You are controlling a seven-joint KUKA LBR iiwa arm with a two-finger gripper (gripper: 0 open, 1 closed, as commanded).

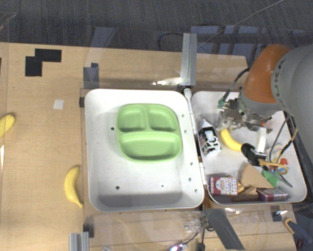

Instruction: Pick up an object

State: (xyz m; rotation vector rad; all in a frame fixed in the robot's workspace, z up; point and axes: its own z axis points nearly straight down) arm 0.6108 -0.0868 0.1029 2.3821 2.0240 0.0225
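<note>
Overhead, hand (233, 118) hovers in right bin (300, 184), at 12 o'clock above yellow banana (230, 139) | grip state: cannot tell | step: approach | next: descend onto banana.

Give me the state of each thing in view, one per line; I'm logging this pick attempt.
End effector: low in the right bin, above the bin's banana.
Bin banana: lying on the bin floor.
Green tray: flat in the left bin, compartments up.
Left bin: holds the tray.
Right bin: cluttered with small items.
Red box: lying flat at the near wall.
Bench banana: lying left of the bins.
</note>
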